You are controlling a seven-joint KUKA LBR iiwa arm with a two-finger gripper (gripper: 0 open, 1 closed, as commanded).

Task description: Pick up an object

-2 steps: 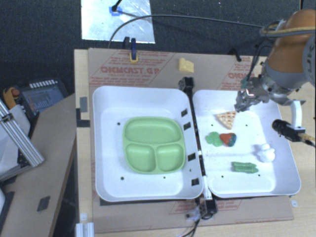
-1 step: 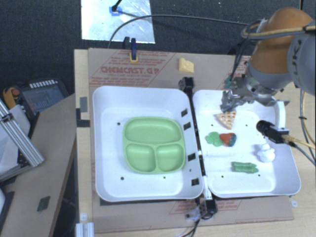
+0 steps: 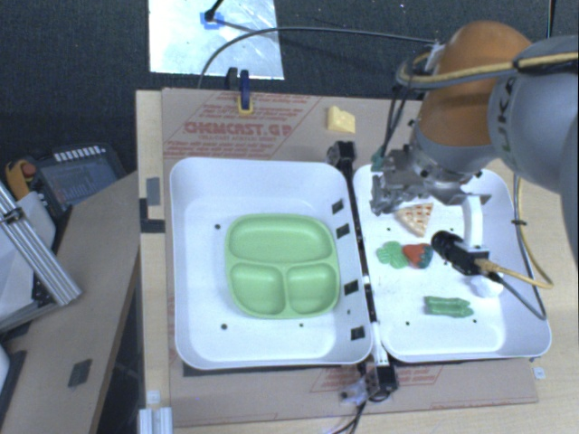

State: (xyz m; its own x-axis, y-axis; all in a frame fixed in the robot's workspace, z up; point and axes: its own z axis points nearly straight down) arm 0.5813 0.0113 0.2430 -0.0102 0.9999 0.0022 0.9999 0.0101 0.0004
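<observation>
— Left bin (image 3: pixel 194 197)?
— White, around a pale green plate (image 3: pixel 280 265).
— Right bin (image 3: pixel 507 333)?
— White too. Inside, a speckled tan wedge (image 3: pixel 417 217), a red piece (image 3: pixel 418 257) against a green clump (image 3: pixel 392 254), and a darker green pod (image 3: pixel 448 306).
— Arm (image 3: pixel 543 116)?
— Grey, with an orange band.

One fixed camera sits above the pale tan table (image 3: pixel 104 260), looking down at a slant from the near side at middling range. The shallow white plastic left bin (image 3: pixel 194 242) and right bin (image 3: pixel 511 328) both fit whole. The grey-and-orange arm (image 3: pixel 534 116) enters from the right.
</observation>
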